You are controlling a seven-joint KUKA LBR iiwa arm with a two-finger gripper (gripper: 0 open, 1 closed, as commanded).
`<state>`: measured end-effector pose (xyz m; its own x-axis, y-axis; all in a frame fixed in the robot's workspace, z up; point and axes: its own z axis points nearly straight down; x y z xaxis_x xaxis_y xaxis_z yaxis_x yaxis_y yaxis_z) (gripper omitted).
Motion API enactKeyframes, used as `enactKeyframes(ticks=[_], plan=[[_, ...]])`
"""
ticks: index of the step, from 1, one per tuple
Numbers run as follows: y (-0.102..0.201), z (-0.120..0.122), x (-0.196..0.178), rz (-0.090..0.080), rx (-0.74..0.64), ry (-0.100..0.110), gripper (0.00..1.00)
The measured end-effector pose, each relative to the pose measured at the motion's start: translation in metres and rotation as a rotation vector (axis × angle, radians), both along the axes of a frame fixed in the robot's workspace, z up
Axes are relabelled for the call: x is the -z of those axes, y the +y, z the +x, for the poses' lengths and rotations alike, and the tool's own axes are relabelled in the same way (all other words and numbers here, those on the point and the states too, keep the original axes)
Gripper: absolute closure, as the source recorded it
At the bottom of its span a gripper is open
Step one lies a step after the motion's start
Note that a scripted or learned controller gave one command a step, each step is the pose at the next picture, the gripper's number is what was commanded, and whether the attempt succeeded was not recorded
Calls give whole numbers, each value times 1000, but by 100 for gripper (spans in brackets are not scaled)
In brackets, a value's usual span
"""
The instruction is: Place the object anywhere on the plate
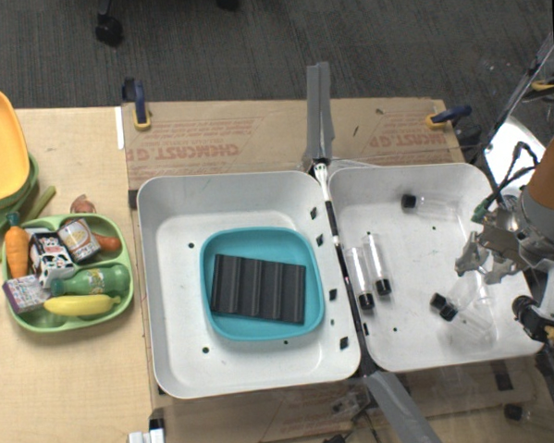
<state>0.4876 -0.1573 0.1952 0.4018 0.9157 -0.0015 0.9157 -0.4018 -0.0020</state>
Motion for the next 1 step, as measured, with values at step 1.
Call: enactKeyframes(ticks=[1], plan=[[0, 0, 0, 0, 0, 0, 0]])
